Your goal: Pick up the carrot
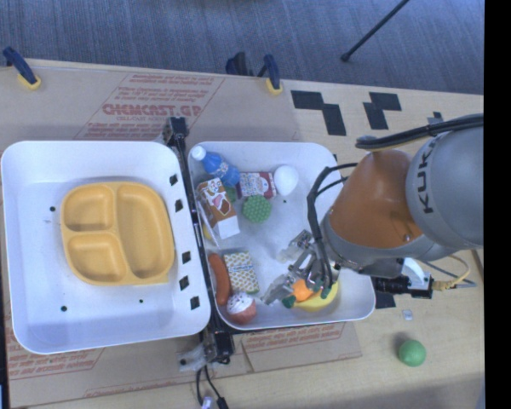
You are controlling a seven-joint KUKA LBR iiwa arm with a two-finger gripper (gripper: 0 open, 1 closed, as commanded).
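While the arm reaches in from the table's right edge, the pincer sits low in the right bin, near that bin's front right corner. Can't tell if its fingers are spread or pressed together. Carrot is orange, right at the pincer tip, touching a yellow banana; can't confirm a grip. Left bin holds a yellow divided plate. Green ball lies on the table near its front right corner.
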